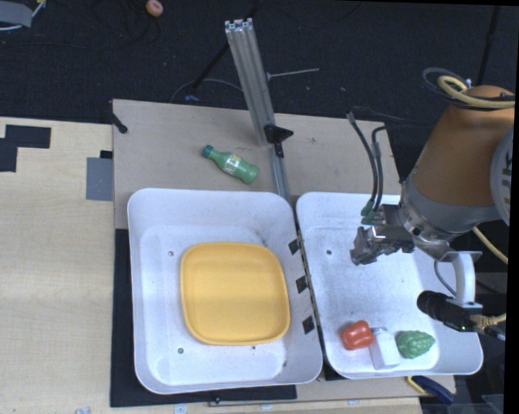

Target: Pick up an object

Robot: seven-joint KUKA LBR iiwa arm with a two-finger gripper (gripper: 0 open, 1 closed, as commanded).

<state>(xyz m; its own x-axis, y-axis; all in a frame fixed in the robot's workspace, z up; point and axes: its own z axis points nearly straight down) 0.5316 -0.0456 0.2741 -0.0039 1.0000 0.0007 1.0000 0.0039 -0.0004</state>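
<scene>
The tan desk (159,146) is holding two white bins (156,214). The red toy (356,336) is lying below the pincer (367,248); I cannot tell its grip.

The right bin (328,215) has open floor across its middle and left side, with the claw (367,247) hanging over its upper middle, while a red object (356,336), a white piece (383,350) and a green object (415,344) crowd its near edge, close together. In the left bin (146,240), a yellow plate (234,292) takes the centre, leaving a bare margin around it. Behind the bins, a green bottle (230,164) and a slanted metal rail (257,73) stand on the counter (160,129).
</scene>
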